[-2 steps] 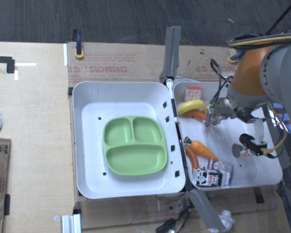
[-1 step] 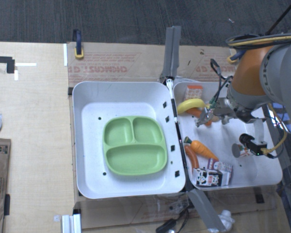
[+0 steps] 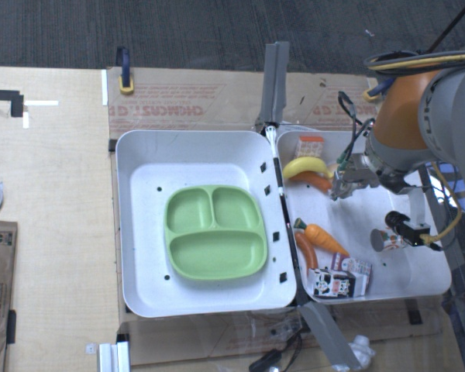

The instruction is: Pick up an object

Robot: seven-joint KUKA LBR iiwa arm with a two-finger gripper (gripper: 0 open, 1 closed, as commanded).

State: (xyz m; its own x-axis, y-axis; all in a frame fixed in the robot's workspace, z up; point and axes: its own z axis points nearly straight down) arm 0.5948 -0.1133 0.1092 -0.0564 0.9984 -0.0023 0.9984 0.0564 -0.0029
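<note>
- Arm enters from the right, orange band above the wrist; hand (image 3: 339,190) sits low in the right bin (image 3: 418,281), upper-left area.
- Hand is just beside the banana (image 3: 304,166) and the orange item under it; can't tell how far it is open, or whether it has anything.
- Right bin also holds: carrot (image 3: 323,238) near the left wall, small black-and-white carton (image 3: 337,281) at the front, small can (image 3: 386,241) to the right, a pale packet at the back.
- Left bin (image 3: 139,231): green divided plate (image 3: 215,232) in the middle, upright.
- Both bins sit on the worktop (image 3: 46,208).
</note>
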